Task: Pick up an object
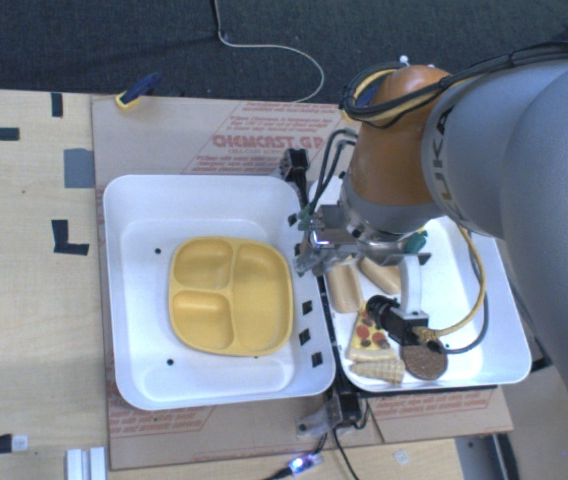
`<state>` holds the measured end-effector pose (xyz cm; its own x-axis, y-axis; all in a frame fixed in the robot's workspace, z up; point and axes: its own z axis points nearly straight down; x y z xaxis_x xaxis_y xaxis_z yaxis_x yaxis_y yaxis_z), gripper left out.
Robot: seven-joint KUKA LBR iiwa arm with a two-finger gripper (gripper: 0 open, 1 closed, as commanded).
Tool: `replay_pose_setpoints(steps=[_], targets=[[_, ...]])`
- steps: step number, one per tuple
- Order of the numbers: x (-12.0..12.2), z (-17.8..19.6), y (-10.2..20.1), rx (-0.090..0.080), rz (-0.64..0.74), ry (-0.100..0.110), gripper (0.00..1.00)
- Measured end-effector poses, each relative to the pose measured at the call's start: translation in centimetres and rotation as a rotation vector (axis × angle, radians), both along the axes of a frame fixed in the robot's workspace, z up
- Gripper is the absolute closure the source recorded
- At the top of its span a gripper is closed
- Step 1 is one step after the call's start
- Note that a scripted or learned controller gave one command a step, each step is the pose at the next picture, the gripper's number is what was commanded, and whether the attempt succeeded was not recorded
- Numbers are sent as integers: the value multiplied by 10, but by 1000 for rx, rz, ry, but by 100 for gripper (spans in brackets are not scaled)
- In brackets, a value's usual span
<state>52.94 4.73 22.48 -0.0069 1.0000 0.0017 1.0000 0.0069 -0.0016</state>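
My gripper [316, 246] hangs low over the left edge of the right bin [504, 353], under the orange-banded wrist. Just beside it lies a tan bread roll [340, 288], with a second tan piece [382, 274] to its right. Nearer the front of the bin are a pizza slice [368, 336], a pale wafer wedge [380, 371] and a round brown cookie [425, 362]. A small green item [417, 240] peeks out from under the wrist. The arm hides much of that bin. I cannot see anything held.
The left bin [134, 268] holds a yellow divided plate [231, 295] near its middle. Both bins stand on a cardboard sheet [244, 138] over the wooden bench. A thin cable [264, 48] trails across the dark floor behind.
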Motion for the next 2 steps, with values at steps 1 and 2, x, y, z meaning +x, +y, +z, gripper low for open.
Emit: replay_pose_setpoints(steps=[1, 2], targets=[[20, 8, 20, -1, -3, -1, 100], [6, 2, 13, -3, -7, 2, 100]])
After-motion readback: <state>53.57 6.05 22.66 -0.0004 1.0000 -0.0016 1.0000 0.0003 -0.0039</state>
